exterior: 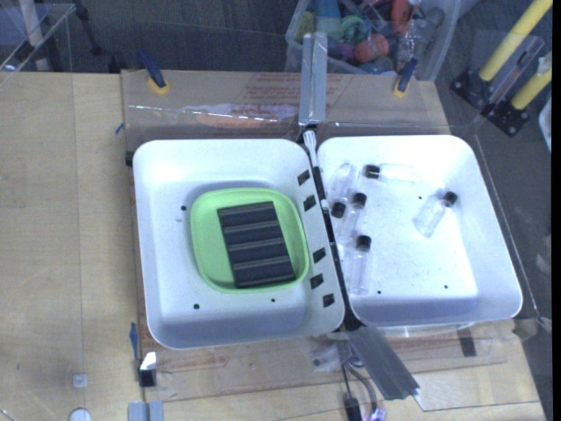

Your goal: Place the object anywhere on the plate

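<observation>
A light green square plate (pixel 203 261) lies in the left white bin (pixel 158 182). A black ribbed rectangular block (pixel 256 244) rests on the plate, slightly tilted. In the right white bin (pixel 473 235) lie several clear plastic vials with black caps: one at the far side (pixel 386 173), one toward the right (pixel 434 211), and others (pixel 349 202) (pixel 359 257) close to the divider.
A metal divider with black clips (pixel 317 235) runs between the two bins. A clear tub of colourful toys (pixel 377 16) stands at the back. Yellow-and-black poles (pixel 517 33) lean at the far right. Bare wooden bench (pixel 53 235) lies left of the bins.
</observation>
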Action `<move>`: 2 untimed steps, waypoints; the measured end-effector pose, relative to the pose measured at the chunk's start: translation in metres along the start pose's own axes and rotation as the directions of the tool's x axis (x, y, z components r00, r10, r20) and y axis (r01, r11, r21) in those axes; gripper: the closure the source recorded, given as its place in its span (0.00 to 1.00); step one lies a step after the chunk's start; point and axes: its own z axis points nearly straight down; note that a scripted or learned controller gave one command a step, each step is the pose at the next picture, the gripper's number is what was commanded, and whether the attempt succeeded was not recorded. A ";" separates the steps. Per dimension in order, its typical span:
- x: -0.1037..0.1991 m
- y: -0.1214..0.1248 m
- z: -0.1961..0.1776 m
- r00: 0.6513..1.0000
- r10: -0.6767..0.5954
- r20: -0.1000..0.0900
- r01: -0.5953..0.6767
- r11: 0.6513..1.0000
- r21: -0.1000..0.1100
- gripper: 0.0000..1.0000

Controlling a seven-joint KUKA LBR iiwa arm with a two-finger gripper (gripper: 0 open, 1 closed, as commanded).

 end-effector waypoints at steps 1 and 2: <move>0.001 0.001 0.000 0.997 0.081 -0.001 -0.081 0.997 -0.001 0.00; 0.000 0.001 0.000 0.992 0.125 -0.001 -0.125 0.992 0.001 0.00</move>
